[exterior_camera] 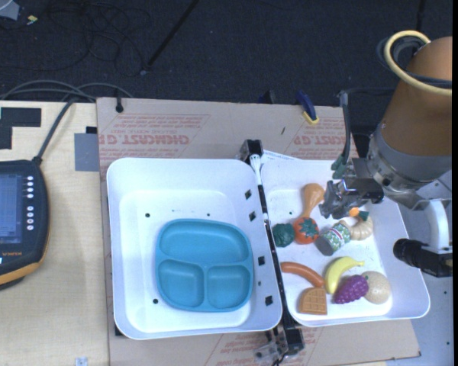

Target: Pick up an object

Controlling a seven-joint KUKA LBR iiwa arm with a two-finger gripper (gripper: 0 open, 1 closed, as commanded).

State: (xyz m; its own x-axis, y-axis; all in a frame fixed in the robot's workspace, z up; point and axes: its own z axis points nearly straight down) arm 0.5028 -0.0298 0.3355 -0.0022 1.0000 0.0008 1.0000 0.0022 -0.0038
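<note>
No single target is given, so any toy in the right-hand shallow white bin (pixel 412 311) qualifies; nearest candidate is the small green-and-white patterned can-like toy (pixel 335 237), lying tilted just below the gripper (pixel 343 198), w/ a beige shell-like lump (pixel 361 229) touching its right side. Nothing looks lifted yet: all toys appear to rest on the bin floor, so pick is judged not done; descent, closing and lift all remain. Gripper hangs low over the bin's upper middle; dark mechanism is too cluttered to read, so can't tell its state. Just left of it lies an orange carrot-shaped toy (pixel 312 197); below-left, a dark green broccoli-like piece (pixel 283 235) and a red strawberry-like toy (pixel 306 230), touching. Further below: yellow banana (pixel 340 269), purple grape bunch (pixel 351 288), pale round ball (pixel 377 287), red-orange sausage (pixel 301 272), tan waffle square (pixel 314 302). Toys are tightly packed, so neighbours may jam a grasp. Far left, the other white bin (pixel 130 204) holds a blue sectioned plastic tray (pixel 204 264).
</note>
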